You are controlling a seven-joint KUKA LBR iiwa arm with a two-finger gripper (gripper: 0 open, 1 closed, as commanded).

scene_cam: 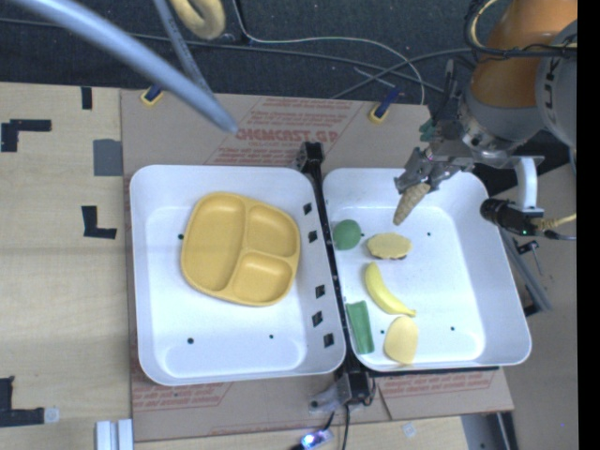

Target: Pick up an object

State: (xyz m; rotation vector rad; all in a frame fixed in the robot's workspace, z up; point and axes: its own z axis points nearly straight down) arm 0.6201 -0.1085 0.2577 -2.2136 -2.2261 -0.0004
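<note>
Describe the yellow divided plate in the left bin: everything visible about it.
The yellow divided plate is a rounded-square dish that looks like matte plastic, moulded into three compartments: one large one on the view's left and two smaller ones on the right, split by raised ridges. It lies flat and right side up, turned slightly askew, on the floor of the left bin, roughly central and clear of the walls. Its compartments hold nothing, and only the bin floor touches it.
</note>
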